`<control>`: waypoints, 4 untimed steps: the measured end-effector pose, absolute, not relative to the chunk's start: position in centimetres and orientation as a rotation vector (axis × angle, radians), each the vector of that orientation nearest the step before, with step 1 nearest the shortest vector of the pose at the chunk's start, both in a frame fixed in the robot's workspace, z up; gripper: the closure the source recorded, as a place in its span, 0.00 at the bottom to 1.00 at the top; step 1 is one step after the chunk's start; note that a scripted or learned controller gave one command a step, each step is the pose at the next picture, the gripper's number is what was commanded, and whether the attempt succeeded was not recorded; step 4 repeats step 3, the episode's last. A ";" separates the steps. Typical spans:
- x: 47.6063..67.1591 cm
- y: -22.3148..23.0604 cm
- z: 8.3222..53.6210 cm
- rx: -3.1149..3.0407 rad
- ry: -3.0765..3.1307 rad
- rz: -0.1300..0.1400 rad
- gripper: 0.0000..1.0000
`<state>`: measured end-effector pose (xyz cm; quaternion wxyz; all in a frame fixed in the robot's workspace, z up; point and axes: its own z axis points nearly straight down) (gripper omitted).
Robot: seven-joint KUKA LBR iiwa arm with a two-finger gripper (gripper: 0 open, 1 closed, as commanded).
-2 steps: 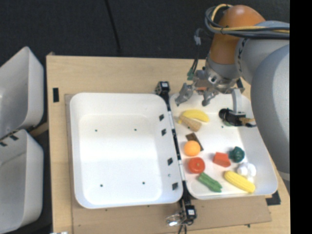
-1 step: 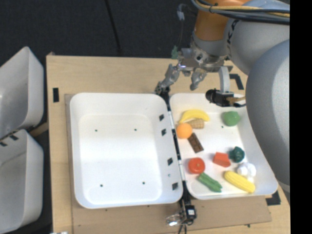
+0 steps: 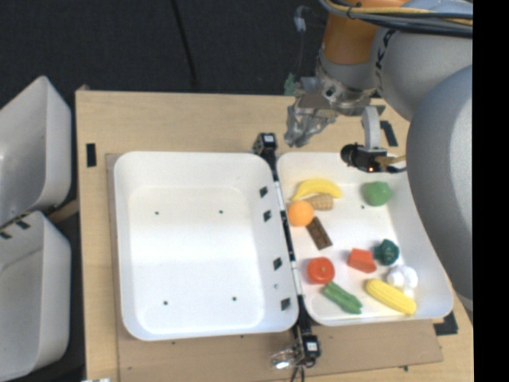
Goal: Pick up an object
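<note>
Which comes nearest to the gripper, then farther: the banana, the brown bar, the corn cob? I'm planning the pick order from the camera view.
Measured from the gripper, which hangs above the right bin's far-left corner:
1. Banana, at the far end of the right bin.
2. Brown bar, mid-bin, below the orange ball.
3. Corn cob, near right corner.

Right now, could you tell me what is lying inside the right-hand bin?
The right bin holds a banana, orange, brown block, tomato, corn cob and other small pieces. The arm covers its far right corner.

two white bins (image 3: 127,213), one arm (image 3: 374,30), about ten small toy foods (image 3: 318,188).
</note>
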<state>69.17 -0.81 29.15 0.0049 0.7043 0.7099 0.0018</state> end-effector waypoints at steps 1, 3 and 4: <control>69.0 10.8 40.0 2.201 2.231 0.023 1.00; 66.8 5.9 34.8 2.228 2.225 -0.017 1.00; 66.8 5.9 34.8 2.228 2.225 -0.017 1.00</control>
